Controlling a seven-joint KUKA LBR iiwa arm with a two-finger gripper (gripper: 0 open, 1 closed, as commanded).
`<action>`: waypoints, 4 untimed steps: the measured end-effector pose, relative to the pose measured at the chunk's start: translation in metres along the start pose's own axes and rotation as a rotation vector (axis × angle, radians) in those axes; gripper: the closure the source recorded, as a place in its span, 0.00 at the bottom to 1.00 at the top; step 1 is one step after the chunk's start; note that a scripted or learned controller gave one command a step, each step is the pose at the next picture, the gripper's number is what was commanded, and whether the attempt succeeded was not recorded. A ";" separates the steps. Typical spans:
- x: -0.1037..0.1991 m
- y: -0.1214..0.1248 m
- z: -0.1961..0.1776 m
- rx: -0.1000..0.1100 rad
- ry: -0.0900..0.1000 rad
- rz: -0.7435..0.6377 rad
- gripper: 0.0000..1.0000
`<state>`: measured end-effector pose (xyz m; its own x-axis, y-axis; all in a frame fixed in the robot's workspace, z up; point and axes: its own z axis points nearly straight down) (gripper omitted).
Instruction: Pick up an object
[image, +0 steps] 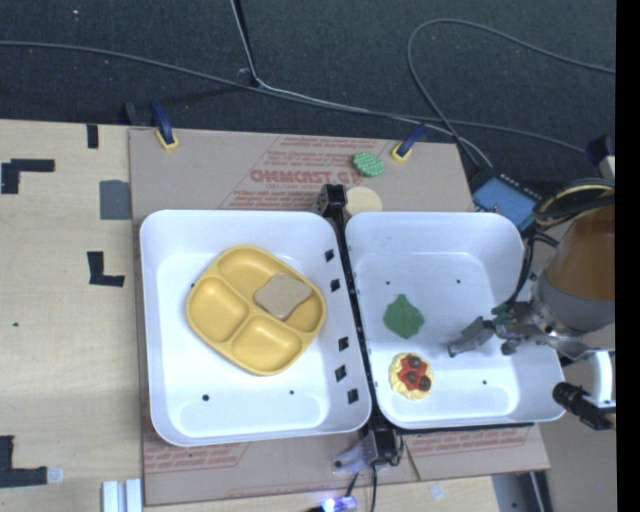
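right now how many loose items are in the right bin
2: a green leafy piece near the middle, and a small pizza-like piece just below it, nearer the front wall.

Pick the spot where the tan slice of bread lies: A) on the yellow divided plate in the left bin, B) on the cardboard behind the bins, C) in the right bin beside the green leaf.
A: the bread slice rests on the yellow plate, in the left bin.
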<state>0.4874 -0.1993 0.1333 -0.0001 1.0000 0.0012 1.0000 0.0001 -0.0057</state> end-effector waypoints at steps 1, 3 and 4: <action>0.000 0.001 0.051 -0.006 -0.003 -0.001 0.00; 0.002 -0.004 -0.023 -0.008 -0.002 -0.001 1.00; -0.008 -0.004 -0.077 -0.010 -0.004 0.000 1.00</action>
<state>0.4839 -0.2076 0.2106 -0.0005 1.0000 -0.0029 1.0000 0.0005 0.0047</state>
